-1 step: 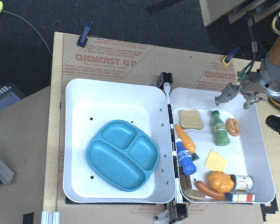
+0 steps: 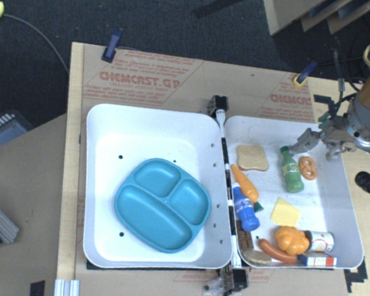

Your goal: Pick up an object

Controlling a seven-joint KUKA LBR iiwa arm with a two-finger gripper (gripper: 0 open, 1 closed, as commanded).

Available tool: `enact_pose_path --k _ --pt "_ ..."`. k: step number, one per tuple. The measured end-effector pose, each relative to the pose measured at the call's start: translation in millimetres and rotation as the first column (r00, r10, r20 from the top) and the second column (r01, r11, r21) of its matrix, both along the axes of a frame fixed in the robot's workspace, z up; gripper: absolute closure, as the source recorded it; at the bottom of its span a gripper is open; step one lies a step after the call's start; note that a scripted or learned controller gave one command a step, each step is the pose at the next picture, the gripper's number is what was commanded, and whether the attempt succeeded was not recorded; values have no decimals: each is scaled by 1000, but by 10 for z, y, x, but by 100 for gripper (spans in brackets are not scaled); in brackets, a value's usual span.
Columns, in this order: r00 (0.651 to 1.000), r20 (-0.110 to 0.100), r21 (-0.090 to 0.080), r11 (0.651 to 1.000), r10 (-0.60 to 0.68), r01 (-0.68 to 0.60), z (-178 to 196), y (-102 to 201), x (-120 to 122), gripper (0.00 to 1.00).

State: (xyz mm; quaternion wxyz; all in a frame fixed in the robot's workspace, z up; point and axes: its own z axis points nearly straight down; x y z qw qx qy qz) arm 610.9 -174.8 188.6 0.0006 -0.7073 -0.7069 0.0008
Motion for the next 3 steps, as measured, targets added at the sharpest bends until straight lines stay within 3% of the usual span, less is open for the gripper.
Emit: enact_pose_path --k 1,2,3 --pt "1000 9 -1 1000 2 -2 -1000 -6 90 0" --pt "1000 11 -3 1000 1 -1 -908 -7 91 100" --pt "1000 4 1 1000 2 -2 -34 1034 -264 100"
